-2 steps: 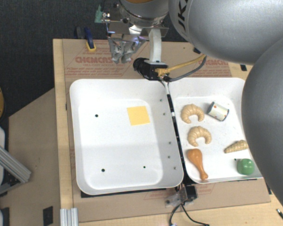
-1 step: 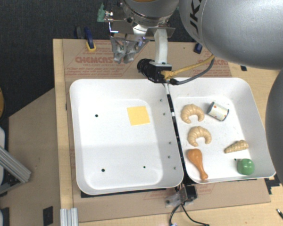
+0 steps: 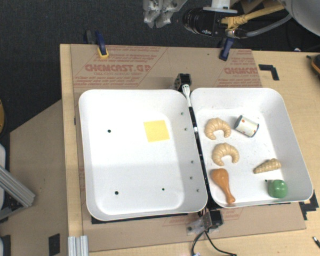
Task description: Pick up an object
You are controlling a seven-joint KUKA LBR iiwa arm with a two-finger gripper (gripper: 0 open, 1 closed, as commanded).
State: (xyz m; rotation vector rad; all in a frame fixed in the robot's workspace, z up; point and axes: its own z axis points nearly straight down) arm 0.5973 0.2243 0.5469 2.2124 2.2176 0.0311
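The right bin (image 3: 294, 143) holds two tan croissants (image 3: 218, 127) (image 3: 225, 153), a small white cylinder with a red end (image 3: 246, 126), an orange drumstick (image 3: 223, 184), a beige cone-shaped piece (image 3: 267, 166) and a green apple (image 3: 277, 189). A flat yellow square (image 3: 156, 130) lies alone in the left bin (image 3: 88, 143). My gripper (image 3: 160, 7) hangs high beyond the far edge of the bench, well away from both bins, and nothing shows in it.
Both bins rest on a brown cardboard sheet (image 3: 149, 63), pinned by blue clamps (image 3: 101, 46) (image 3: 225, 48) at the far edge. A black clip (image 3: 182, 81) joins the bins at the far side. Cables (image 3: 256, 15) lie at the top right.
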